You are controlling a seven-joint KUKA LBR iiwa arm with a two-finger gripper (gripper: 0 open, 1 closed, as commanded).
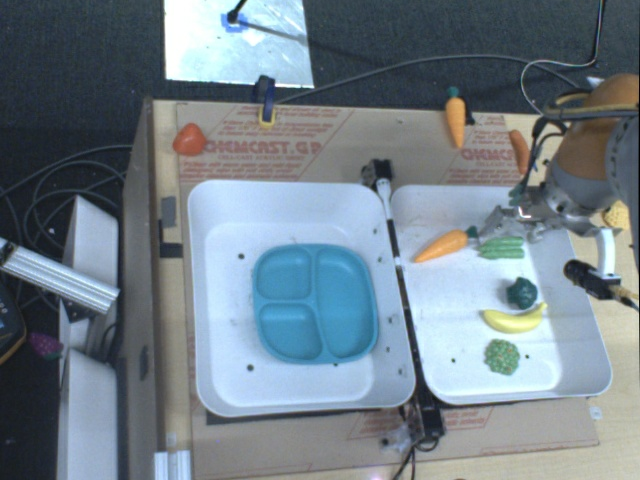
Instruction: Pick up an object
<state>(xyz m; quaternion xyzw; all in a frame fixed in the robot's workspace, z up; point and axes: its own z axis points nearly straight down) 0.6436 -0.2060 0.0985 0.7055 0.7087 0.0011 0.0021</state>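
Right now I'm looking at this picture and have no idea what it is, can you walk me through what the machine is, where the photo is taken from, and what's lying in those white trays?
This is one photo from a camera fixed above a workbench, looking down at a slant. The grey and orange machine at the right is a robot arm; its gripper sits low over the right white bin. I cannot tell whether it holds anything.

In that bin lie toy foods: a carrot, a green bean pod beside the gripper, a dark green broccoli-like piece, a yellow banana and a light green bumpy piece.

The left white bin holds a blue divided plate.

On the cardboard behind the bins are another carrot and a red-orange toy.
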